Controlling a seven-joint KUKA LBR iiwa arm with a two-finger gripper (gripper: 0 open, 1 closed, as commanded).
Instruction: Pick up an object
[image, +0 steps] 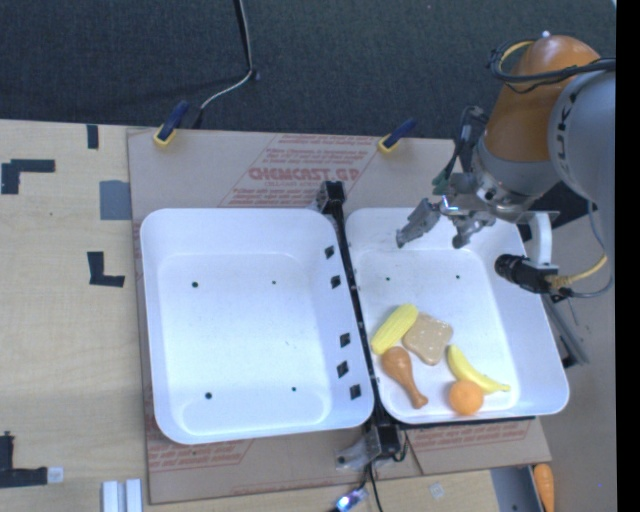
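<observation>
Claw (436, 232) spread wide, empty, hovering beyond the corn (394, 328); approach step — next: descend over corn, close.

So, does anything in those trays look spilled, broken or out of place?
Nothing stands out. The toy food, corn, bread, drumstick, banana and orange, lies huddled in the right bin, intact. The pincer hangs open above that bin's far end, holding nothing.

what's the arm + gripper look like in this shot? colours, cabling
Grey arm with a rounded orange band above the wrist. Thin dark cables loop beside the band. The gripper is metallic grey with two slim, splayed fingers. A black cylindrical part trails a yellow cable.
</observation>
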